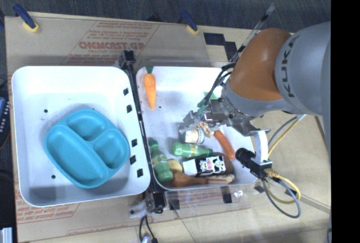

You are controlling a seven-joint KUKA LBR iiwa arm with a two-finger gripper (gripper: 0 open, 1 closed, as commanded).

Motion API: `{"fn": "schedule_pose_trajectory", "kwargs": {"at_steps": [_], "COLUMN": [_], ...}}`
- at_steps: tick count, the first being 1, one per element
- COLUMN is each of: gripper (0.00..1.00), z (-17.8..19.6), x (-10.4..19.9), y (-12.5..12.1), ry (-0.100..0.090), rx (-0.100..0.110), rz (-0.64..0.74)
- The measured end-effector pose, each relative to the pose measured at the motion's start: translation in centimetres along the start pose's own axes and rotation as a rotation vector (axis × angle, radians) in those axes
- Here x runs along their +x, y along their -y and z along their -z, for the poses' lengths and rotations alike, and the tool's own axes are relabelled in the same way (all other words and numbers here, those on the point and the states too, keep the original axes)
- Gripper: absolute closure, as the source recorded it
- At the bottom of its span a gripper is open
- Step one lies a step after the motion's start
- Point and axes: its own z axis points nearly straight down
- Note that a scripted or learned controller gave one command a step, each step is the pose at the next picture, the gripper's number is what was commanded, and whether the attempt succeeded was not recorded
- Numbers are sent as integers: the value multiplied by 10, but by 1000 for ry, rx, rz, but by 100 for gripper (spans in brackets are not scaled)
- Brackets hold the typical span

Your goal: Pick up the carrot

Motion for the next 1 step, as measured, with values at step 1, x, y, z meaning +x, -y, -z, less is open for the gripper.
{"fn": "schedule_pose_trajectory", "kwargs": {"at_steps": [1], "gripper": [0], "z": [-83], "x": [5], "y": [-70], "ry": [2], "rx": [0], "rz": [174]}}
